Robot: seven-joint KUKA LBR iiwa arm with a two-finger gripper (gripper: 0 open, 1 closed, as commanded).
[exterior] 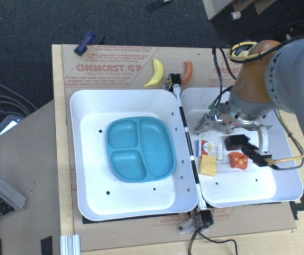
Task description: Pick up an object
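Note:
My gripper (230, 125) hangs over the back half of the right bin (258, 187), below the orange band of the arm (252, 78). Just in front of it lie a white and red packet (210, 147), a yellow block (207, 166) and a small red object (239, 161). A black piece (237, 141) shows right under the gripper, and I cannot make out whether it is part of the gripper or a loose thing. Nothing is visibly held.
The left bin (88, 195) holds a blue divided plate (140, 147). On the bench behind the bins lie a yellow banana (155, 73), an orange carrot-like thing (187, 71) and a blue object (85, 43). A cable (284, 163) loops over the right bin's right side.

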